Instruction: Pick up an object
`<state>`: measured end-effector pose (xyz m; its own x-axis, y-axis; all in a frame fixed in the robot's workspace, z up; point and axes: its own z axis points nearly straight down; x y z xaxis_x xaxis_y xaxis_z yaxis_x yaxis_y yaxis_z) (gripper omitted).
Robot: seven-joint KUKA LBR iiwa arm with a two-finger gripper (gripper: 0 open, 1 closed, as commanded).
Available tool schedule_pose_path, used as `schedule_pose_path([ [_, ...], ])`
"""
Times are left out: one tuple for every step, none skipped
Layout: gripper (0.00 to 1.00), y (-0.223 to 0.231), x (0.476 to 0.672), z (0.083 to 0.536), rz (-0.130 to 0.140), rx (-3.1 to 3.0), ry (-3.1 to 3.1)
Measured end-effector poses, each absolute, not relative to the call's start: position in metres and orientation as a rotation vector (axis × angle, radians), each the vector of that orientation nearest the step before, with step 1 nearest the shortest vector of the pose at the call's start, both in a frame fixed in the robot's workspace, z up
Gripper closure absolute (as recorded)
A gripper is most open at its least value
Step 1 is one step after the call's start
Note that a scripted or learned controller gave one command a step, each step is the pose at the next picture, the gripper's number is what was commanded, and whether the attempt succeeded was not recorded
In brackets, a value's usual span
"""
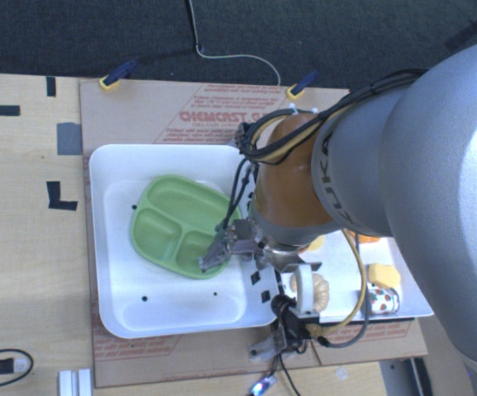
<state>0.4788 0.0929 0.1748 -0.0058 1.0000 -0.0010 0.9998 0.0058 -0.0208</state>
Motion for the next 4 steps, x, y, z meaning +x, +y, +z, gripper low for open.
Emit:
schedule_pose_path([
  [1.00, 0.090, 0.482, 0.191, 0.011, -2.215, -2.220],
  [1.00, 0.093, 0.484, 0.272, -0.005, -2.220, -2.226],
  [1.00, 0.093, 0.486, 0.404, -0.014, -2.223, -2.230],
  [1.00, 0.155, 0.483, 0.371, 0.009, -2.210, -2.228],
])
